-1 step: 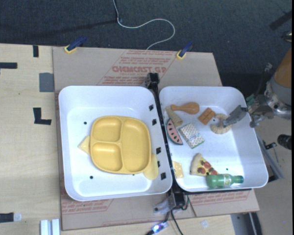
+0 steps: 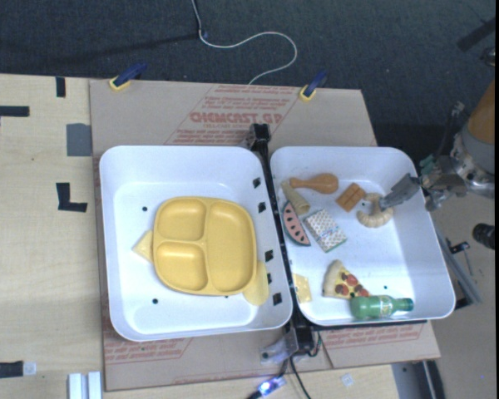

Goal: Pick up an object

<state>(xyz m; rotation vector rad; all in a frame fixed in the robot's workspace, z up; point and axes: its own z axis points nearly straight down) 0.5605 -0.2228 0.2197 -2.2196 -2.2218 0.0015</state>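
Note:
My gripper (image 2: 397, 194) reaches into the right bin (image 2: 437, 260) from its upper right edge, low over the bin floor. Its tip is just above and right of a small beige ring-shaped piece (image 2: 373, 217), very close to it; contact is unclear. An orange-brown block (image 2: 350, 196) lies just left of that. Further left are a toy drumstick (image 2: 314, 184), a watermelon slice (image 2: 296, 224) and a checkered packet (image 2: 325, 229). A pizza slice (image 2: 343, 282) and a green bottle (image 2: 381, 307) lie near the front edge.
The left bin (image 2: 116, 223) holds a yellow divided plate (image 2: 205, 245) with yellow pieces poking out beneath it. A small yellow wedge (image 2: 301, 288) rests by the divider between the bins. Bare white floor shows in the right bin's middle right.

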